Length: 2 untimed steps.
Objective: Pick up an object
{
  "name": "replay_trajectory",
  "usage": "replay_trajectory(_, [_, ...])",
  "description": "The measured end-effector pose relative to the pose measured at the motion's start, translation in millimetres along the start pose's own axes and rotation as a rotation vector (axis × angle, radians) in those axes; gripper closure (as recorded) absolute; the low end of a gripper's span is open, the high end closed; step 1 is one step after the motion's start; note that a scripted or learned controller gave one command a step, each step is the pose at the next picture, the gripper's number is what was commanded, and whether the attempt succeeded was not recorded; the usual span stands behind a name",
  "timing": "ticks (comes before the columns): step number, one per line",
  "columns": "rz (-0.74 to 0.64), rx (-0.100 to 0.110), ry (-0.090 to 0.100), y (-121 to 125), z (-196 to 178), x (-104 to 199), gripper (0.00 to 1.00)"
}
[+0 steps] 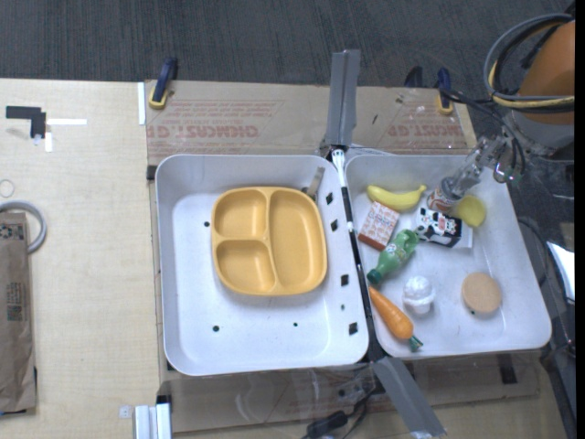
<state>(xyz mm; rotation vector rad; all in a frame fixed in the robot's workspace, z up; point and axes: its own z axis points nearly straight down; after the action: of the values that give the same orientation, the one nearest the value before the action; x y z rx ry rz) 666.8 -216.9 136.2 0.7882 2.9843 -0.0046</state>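
Gripper sitting over black-and-white cow toy in right bin; finger state: can't tell. Banana at its 9 o'clock, lying roughly 9-to-3.

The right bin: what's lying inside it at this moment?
Right bin holds a banana, lemon, orange carton, green bottle, carrot, white piece, tan disc; the gripper partly covers a black-and-white item.

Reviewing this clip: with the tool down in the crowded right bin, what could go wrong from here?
1. The tool sits among a cow-patterned item, a lemon and a banana, so it may close on two things or push one aside.
2. The lemon is round and may roll out of a grasp.
3. The tool works near the right bin's back wall, so it might bump it.
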Motion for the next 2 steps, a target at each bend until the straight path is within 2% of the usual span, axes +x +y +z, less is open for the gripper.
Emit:
replay_trajectory(1, [0.161,0.014,0.048,29.4,-91.8,39.6,1.0])
replay_trajectory(2, [0.162,0.013,0.044,29.9,-101.3,38.1,1.0])
